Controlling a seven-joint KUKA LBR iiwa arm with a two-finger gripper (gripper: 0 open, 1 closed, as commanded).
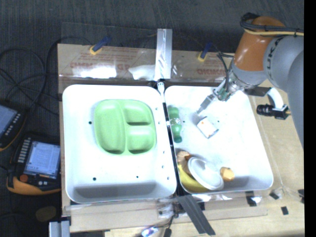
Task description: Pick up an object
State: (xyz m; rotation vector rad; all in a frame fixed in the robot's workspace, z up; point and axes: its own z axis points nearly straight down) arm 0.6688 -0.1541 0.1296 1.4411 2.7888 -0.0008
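My gripper [203,107] hangs over the back middle of the right bin [247,132], reaching in from the upper right at a slant. Just in front of its tip lies a small white box with an orange edge [207,127], apart from the gripper. A green bottle-like object [174,122] lies against the bin's left wall. At the front left a white round lid [205,173] rests on a yellow curved thing [187,180], with a brown piece [183,156] behind it and a small orange-brown piece [227,173] to its right. Nothing shows in the gripper.
The left bin [79,147] holds a green divided plate [125,125]. The ridge between the two bins [165,132] runs just left of the green object. Bare bin floor lies right of the white box.
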